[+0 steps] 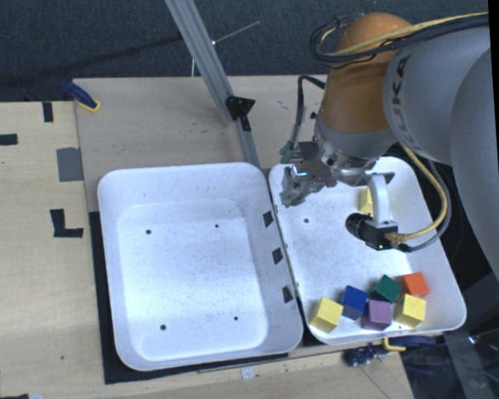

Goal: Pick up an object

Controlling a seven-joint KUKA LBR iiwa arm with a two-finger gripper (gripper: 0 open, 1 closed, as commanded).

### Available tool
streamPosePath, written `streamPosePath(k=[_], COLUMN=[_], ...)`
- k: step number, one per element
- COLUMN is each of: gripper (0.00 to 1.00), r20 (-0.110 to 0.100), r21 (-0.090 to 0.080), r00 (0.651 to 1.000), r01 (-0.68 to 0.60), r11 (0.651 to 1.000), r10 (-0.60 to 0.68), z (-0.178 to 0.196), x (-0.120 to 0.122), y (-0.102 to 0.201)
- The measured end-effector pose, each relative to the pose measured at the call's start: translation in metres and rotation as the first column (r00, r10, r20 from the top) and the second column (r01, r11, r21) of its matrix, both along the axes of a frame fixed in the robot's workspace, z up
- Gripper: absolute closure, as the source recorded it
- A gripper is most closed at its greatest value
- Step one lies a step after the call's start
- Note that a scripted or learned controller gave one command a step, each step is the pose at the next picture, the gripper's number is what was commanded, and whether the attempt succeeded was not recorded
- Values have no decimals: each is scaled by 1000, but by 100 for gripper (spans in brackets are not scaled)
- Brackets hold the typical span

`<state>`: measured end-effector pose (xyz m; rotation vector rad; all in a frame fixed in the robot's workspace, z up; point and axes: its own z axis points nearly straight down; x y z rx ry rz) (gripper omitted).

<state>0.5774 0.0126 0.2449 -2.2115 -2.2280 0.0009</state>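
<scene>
Several small coloured blocks lie clustered at the near end of the right bin (320,232): a yellow block (327,314), a blue block (355,300), a purple block (379,313), a green block (387,288), an orange block (416,284) and another yellow block (412,310). A further yellow piece (365,200) peeks out from under the wrist. My gripper (294,185) hangs over the far left part of the right bin, well away from the cluster. Nothing shows between its fingers.
The left bin (186,267) lies beside the right one, their rims meeting in the middle. A slanted metal pole (210,65) rises behind the bins. The grey arm and its orange band (364,67) cover the far right corner. Cables loop near the wrist.
</scene>
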Motion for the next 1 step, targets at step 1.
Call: streamPosePath(k=[1], gripper=[100], r20=[-1], r21=[0], r00=[1000], r01=[-1], r11=[1000], r10=[1], z=[-3], x=[-15], y=[62])
